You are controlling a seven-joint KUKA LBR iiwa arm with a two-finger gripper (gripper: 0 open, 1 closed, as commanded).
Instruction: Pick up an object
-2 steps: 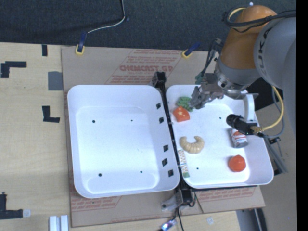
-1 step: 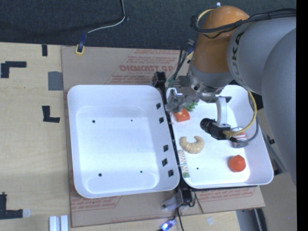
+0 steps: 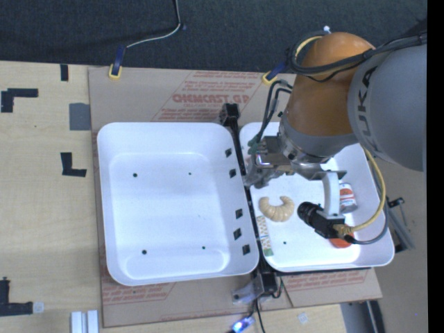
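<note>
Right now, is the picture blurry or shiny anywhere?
In the camera view, everything is slightly soft; the left bin glows bright white with faint shading along its walls; the curved pastry in the right bin is readable; the arm's orange band catches a soft highlight.

The arm (image 3: 333,103) hangs over the right bin (image 3: 312,259), its end effector (image 3: 258,171) by that bin's left wall. A pale croissant-shaped piece (image 3: 277,208) lies close by; a small labelled container (image 3: 346,198) rests toward the right wall
</note>
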